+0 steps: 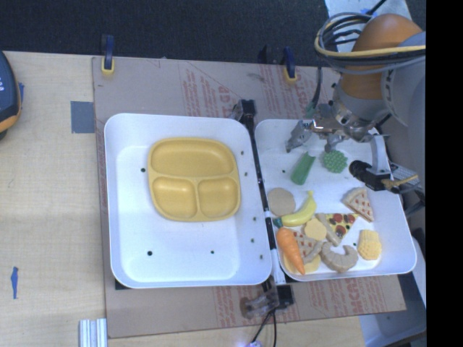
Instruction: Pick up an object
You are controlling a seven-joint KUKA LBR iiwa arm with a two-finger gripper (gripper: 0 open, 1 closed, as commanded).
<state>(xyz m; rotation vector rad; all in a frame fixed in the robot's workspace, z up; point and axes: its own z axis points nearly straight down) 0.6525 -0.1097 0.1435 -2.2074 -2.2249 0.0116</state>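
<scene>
Camera view | jaws (316,132) spread, holding nothing | green cucumber (303,169) just below, apart

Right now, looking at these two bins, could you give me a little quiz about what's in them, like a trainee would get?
1. True or false: the yellow three-compartment plastic tray lies in the left white bin.
2. Which bin holds the yellow toy banana?
3. What lies nearest the gripper: A the green toy cucumber, B the orange toy carrot, C the yellow toy corn cob?

Key: 1 true; 2 the right white bin; 3 A.
</scene>
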